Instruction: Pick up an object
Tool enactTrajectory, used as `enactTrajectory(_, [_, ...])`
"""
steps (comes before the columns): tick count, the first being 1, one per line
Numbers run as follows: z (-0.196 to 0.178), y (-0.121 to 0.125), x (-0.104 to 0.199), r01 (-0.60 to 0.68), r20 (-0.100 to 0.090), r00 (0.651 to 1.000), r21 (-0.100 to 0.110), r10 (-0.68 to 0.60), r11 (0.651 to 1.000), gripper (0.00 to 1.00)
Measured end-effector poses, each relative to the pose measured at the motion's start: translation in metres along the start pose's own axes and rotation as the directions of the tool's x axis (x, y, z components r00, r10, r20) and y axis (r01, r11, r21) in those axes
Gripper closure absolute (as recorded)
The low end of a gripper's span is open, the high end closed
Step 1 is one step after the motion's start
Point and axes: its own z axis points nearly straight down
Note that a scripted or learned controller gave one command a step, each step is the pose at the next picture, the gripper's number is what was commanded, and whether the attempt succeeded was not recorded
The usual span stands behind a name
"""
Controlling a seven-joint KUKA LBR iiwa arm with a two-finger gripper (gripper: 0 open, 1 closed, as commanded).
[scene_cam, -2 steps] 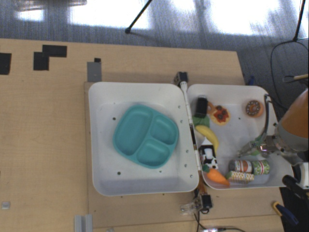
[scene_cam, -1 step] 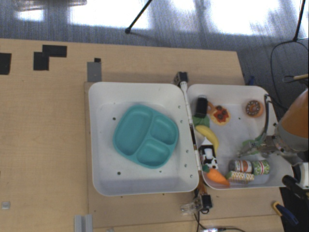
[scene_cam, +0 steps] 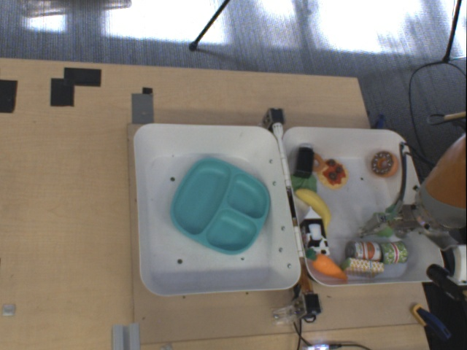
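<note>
From my seat, nearest the lower edge of the right bin (scene_cam: 408, 272) I see the clutter bunched together: an orange carrot-like piece (scene_cam: 327, 267), a black-and-white cow-patterned item (scene_cam: 314, 237) just above it, and two small cans (scene_cam: 378, 251) lying on their sides with a flat patterned piece (scene_cam: 363, 266) touching them below. The gripper (scene_cam: 382, 223) sits just above those cans, low over the bin floor, its thin metal parts blurred into the white, so I cannot tell how the end effector is set. Nothing looks lifted; I judge the pick is not yet made, with the cans the likeliest target given where the arm is. Further back lie a banana (scene_cam: 315, 204), a dark block (scene_cam: 303, 160), a small pizza-like disc (scene_cam: 333, 173) and a donut (scene_cam: 382, 163), all resting. The left bin (scene_cam: 153, 217) carries a teal divided tray (scene_cam: 221, 205).
</note>
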Motion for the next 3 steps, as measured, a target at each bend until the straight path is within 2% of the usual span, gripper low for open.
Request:
enactTrajectory(1, [-0.011, 0.001, -0.001, 0.001, 0.003, 1.0, -0.003, -0.001, 1.0, 1.0])
enactTrajectory(2, [-0.011, 0.001, -0.001, 0.0, 0.003, 1.0, -0.003, 0.0, 1.0, 0.0])
enactTrajectory(3, [0.0, -0.001, 0.054, -0.001, 0.003, 1.0, 0.002, 0.001, 1.0, 0.0])
